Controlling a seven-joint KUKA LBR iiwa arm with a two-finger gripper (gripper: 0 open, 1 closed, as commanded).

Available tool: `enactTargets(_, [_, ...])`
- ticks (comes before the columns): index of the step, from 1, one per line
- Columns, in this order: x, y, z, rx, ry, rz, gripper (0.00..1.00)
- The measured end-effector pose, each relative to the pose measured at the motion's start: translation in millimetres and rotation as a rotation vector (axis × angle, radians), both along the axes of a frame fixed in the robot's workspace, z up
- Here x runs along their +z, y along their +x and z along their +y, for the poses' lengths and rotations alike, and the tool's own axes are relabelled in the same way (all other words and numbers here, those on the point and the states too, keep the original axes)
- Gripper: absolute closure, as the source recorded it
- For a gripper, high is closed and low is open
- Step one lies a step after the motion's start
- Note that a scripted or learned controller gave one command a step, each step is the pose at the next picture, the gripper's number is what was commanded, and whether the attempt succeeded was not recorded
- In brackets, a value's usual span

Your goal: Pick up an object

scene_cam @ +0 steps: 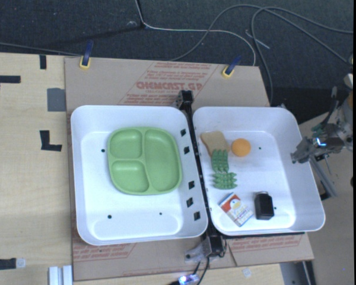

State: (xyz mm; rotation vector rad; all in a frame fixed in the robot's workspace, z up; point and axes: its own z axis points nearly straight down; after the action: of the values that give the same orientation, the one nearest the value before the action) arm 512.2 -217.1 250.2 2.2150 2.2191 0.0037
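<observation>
Divided plate (145, 161) in left bin (86, 129), right bin (285, 123) holding sponge (213, 140), ball (241, 148) beside it, card (235, 209) left of box (263, 206)

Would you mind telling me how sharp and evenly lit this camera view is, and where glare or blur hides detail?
In the camera view, light is even and soft, with faint shadows under the green plate and orange ball; the right bin rim looks slightly washed out; the tool at the right edge is blurred, and the small carton print is illegible.
</observation>
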Motion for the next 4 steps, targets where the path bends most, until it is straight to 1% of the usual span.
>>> enactTargets(1, [-1.4,13.9,59.6,0.005,0.004,0.006,1.0])
enactTargets(2, [-11.7,28.5,102.3,0.003,0.003,0.008,1.0])
enactTargets(3, [-21.6,55.5,153.0,0.003,0.003,0.007,1.0])
enactTargets(4, [-14.7,76.2,198.2,0.004,0.004,0.006,1.0])
